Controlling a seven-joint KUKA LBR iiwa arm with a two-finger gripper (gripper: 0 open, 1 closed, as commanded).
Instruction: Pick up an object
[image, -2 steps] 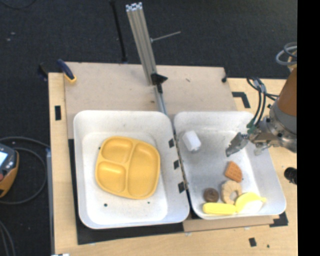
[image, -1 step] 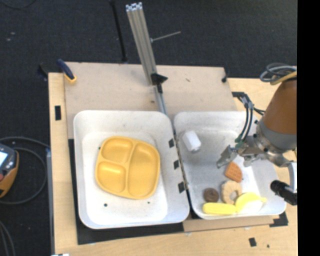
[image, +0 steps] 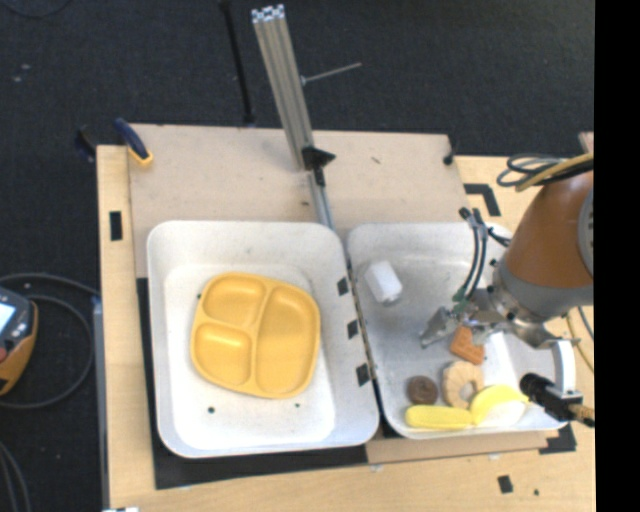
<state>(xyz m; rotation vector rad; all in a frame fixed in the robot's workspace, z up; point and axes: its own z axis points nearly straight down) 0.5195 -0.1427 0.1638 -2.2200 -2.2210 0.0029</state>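
Hanging over the right bin is the grey arm with its orange band, reaching in from the right side of the bench, and its gripper is sitting low among the objects near the bin's right wall. One metal finger is sticking out toward the bin's middle, the rest is tucked under the wrist, so whether the gripper is spread or pressed together I cannot tell (and nothing is showing clearly between its tips). Just beside it, an orange-brown chunk is lying on the bin floor, touching or nearly touching the gripper's underside. Toward the bin's front edge, a tan lumpy biscuit-like piece is resting next to a dark brown round piece. Along that front edge a yellow banana-shaped toy is lying flat, with a pale yellow round piece against its right end. Up near the bin's back left corner, a white cylinder is lying on its side, well apart from the gripper. Over in the left bin, a yellow divided plate is sitting flat near the middle, three compartments facing up. A metal rail is slanting across the bench's back edge toward the gap between the bins.
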